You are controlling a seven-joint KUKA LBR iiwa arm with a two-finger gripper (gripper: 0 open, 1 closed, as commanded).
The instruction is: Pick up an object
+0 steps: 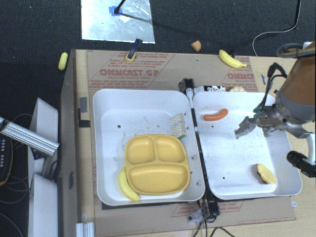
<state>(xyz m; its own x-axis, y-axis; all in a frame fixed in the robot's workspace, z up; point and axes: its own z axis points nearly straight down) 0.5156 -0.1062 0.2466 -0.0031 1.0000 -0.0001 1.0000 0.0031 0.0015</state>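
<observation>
The end effector (pixel 245 128) is seen low over the right bin (pixel 232 184), reached in from the right on the grey arm (pixel 296 95). Nothing is seen held in it; how far it is open cannot be told.

Two candidate objects are recorded in the right bin. An orange sausage-shaped toy (pixel 216 115) lies just beyond the end effector, toward the divider (pixel 196 137) between the bins. A small yellow-and-brown food toy (pixel 265 174) lies nearer the front of the same bin, well apart from the end effector.

The sausage toy is judged light, smooth and rounded, probably moulded plastic, so it may roll or slip; a grip across its middle, square to its length, is advised.

Left of the divider, a yellow compartment plate (pixel 157 163) of glossy plastic is noted, with a toy banana (pixel 126 186) touching its front corner and a crumpled patterned scrap (pixel 178 126) behind it.
</observation>
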